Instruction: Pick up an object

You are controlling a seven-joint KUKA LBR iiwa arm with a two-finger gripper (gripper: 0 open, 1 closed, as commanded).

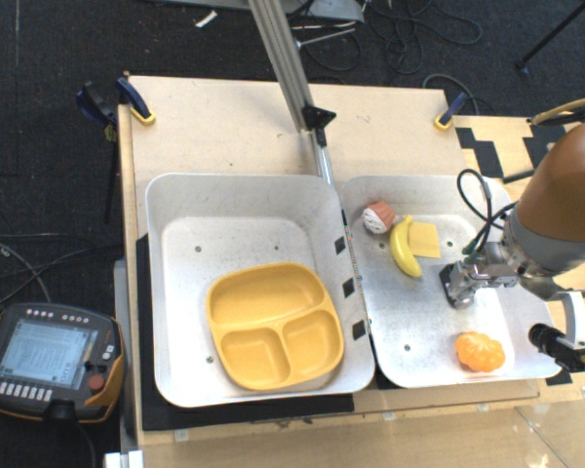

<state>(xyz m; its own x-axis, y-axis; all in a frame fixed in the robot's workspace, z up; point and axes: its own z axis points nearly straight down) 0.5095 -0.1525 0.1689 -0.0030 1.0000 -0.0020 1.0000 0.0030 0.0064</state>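
Banana [404, 249], smooth, curved and yellow, lies in the glossy right bin [419, 359], touching a flat pale-yellow square [425, 240], with a round speckled ball [377, 218] just beside it, the metal gripper [457, 288] near, its jaws' state unclear.

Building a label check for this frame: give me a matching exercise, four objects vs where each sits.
Objects:
1. tray
2. banana
3. orange
4. ball

Places:
A. right bin, near edge, right of centre
B. left bin
C. right bin, far left corner
D. right bin, beside a pale yellow block, left of the gripper

Pairs: 1-B, 2-D, 3-A, 4-C
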